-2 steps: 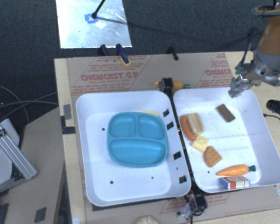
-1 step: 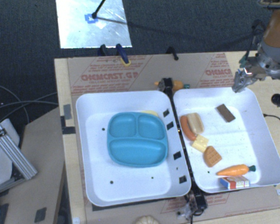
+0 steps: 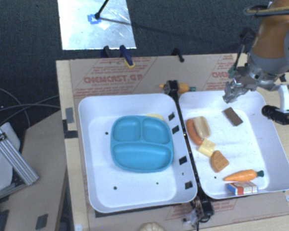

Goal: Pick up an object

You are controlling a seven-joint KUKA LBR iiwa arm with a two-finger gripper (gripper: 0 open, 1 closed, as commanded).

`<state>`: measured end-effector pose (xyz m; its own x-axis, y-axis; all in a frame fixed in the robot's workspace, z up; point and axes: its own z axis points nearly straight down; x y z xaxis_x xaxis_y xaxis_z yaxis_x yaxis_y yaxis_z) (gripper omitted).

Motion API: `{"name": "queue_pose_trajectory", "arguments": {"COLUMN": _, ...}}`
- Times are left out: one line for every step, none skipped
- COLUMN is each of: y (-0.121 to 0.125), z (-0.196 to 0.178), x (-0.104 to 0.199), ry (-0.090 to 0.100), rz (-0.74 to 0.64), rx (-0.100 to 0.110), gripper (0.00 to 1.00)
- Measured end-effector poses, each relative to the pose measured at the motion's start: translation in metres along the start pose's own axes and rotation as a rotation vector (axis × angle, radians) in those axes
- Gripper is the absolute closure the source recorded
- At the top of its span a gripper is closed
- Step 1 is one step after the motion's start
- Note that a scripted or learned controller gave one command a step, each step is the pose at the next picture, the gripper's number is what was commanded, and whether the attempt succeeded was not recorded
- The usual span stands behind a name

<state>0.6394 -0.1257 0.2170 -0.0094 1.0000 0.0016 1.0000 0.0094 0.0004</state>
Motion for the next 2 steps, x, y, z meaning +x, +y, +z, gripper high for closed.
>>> {"name": "queue_pose_trajectory", "arguments": {"y": -0.007, "z": 0.002, "x": 0.058, "ry": 0.001, "rz": -0.001, "rx": -0.002, "gripper": 1.0}}
{"name": "queue_pose_trajectory", "arguments": {"y": -0.018, "z": -0.007, "x": 0.103, "ry": 0.001, "rz": 0.0, "rx": -0.001, "gripper": 1.0}}
